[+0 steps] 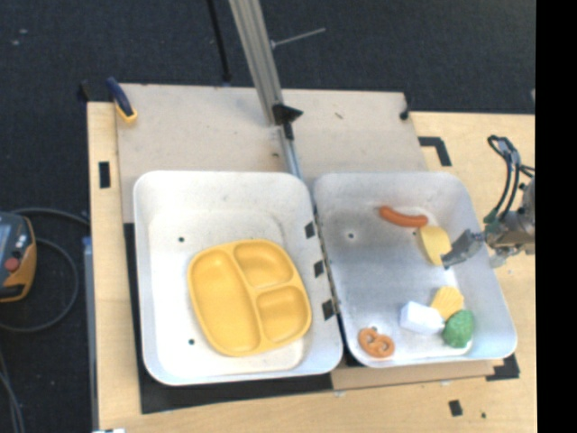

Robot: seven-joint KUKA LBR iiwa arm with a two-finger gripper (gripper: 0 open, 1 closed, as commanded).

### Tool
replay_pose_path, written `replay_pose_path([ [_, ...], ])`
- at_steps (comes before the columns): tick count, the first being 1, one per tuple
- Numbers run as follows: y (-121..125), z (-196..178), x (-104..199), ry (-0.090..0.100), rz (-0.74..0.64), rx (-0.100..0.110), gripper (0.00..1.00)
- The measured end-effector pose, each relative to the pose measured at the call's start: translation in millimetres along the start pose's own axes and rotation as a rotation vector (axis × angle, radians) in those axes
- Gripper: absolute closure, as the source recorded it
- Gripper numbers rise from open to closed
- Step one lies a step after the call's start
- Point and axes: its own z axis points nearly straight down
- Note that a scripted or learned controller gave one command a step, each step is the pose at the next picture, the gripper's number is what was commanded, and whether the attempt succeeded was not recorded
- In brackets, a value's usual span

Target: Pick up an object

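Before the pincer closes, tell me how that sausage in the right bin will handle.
The sausage is long, thin and rounded, so it may roll if nudged sideways. It looks like a small toy, probably light. Its smooth skin could slip from the pincer unless gripped across the middle. It lies clear of the yellow block.

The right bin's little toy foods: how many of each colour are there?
Counting the pieces in the right bin:
Yellow: 2, a pale yellow piece and a yellow corn-like piece
Orange: 2, a sausage and a pretzel
White: 1, a small block
Green: 1, a bumpy lump
Total: 6
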Motion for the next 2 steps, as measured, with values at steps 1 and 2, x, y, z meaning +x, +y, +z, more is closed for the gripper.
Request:
replay_pose_path([
  [1, 3.5, 49.2, 8.8, 0.0, 0.002, -0.001, 0.0],
  [2, -5.5, 104.9, 3.6, -0.001, 0.002, -0.001, 0.0],
])
